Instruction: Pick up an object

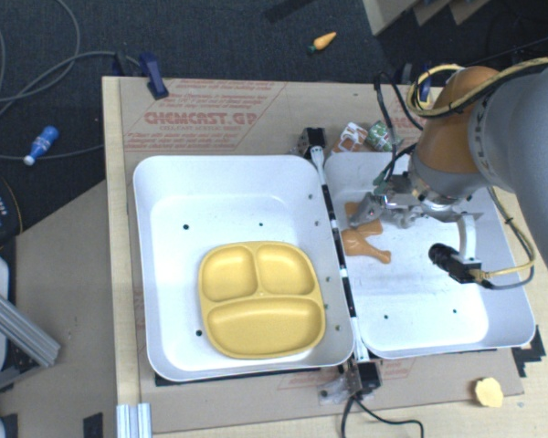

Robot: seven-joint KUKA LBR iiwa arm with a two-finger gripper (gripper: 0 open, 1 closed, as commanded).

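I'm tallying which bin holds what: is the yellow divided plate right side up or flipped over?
Right side up. The yellow divided plate lies flat in the left bin, its three hollow compartments facing up.

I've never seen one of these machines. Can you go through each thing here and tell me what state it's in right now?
Gripper: low in the right bin, above the brown toy.
Brown toy: lying flat in the right bin, near its left wall.
Yellow divided plate: upright in the left bin, compartments bare.
Orange piece: lying on the dark floor.
Yellow piece: on the bench, outside the bins.
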